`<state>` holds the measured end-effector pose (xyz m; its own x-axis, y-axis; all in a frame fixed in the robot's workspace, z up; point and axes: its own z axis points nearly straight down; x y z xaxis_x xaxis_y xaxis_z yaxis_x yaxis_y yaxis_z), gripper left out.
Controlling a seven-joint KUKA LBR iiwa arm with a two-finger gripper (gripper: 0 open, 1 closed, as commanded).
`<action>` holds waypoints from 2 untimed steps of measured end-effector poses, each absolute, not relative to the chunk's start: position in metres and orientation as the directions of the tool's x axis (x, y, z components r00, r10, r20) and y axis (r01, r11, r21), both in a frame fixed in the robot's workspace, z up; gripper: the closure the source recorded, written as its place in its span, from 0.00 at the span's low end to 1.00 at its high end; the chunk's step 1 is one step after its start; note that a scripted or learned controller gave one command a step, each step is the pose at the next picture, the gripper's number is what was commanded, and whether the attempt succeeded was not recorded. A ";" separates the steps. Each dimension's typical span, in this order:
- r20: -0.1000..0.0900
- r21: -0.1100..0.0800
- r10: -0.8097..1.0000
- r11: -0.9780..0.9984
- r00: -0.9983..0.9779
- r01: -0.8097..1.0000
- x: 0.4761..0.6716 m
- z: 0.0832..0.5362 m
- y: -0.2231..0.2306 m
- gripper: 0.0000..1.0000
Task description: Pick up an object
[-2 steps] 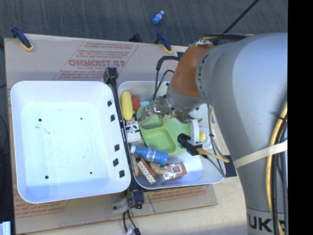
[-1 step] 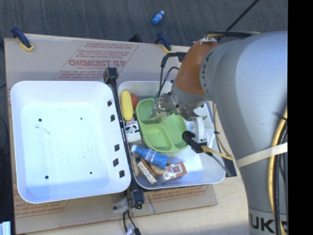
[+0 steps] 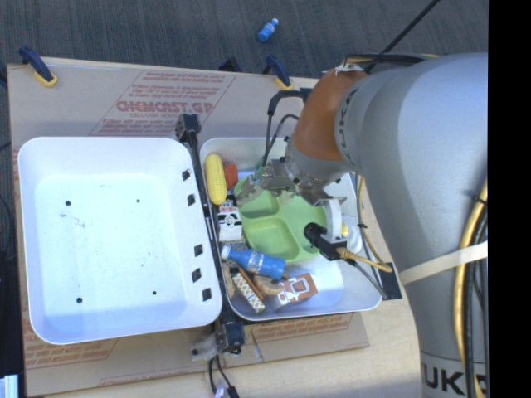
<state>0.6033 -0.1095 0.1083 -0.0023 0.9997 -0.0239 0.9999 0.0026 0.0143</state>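
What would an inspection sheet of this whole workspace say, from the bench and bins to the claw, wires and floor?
Surface: cardboard sheet with red print, held by blue clamps; two white bins side by side.
Job's things: right bin holds a green divided tray, a yellow corn cob, a blue bottle and small packets.
Clutter: left bin shows dark specks; a small blue item lies on the floor.
Claw: hidden under the arm's wrist, low over the green tray; fingers cannot be judged.
Cables: black cable loops by the wrist; yellow hose runs along the arm.
Surroundings: dark grey carpet.
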 end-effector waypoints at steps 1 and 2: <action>-0.026 0.036 1.000 -0.002 0.003 0.999 0.582 0.102 -0.105 0.00; -0.042 0.038 0.999 -0.007 0.009 0.999 0.581 0.113 -0.115 1.00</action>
